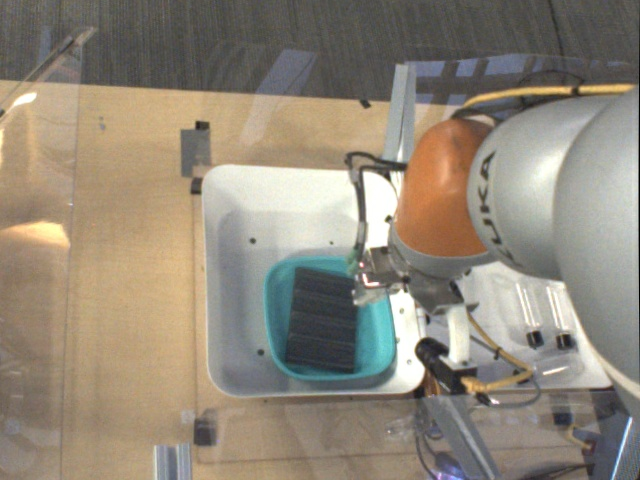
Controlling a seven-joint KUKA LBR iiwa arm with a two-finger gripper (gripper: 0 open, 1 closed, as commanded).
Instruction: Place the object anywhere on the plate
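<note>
— Block [322, 320], dark and ribbed: where is it lying?

— Flat on the teal plate [279, 286], a little tilted, its long side running from the plate's upper edge down toward the lower one. It covers most of the plate's middle and right part. The plate itself sits in the lower right part of the left white bin [232, 230], close against the bin's near and right walls.

— And the arm?

— The grey arm [560, 183] comes in from the right, its orange band [440, 203] hanging above the bin's right wall. Below the band, the gripper [366, 273] sits at the plate's upper right rim, just beside the block's upper right corner.

— Is it holding the block?

— I cannot tell. The wrist body hides most of the fingers from this angle; a small metal part shows near the block's corner, perhaps touching it, but whether the fingers are spread or closed, or have anything between them, is not visible.

— Anything else on the desk [120, 268]?

— The second bin [540, 343] lies under the arm at right, mostly covered. A yellow cable [500, 376] loops below the wrist. A clear panel [40, 188] stands along the left of the wooden desk.
</note>
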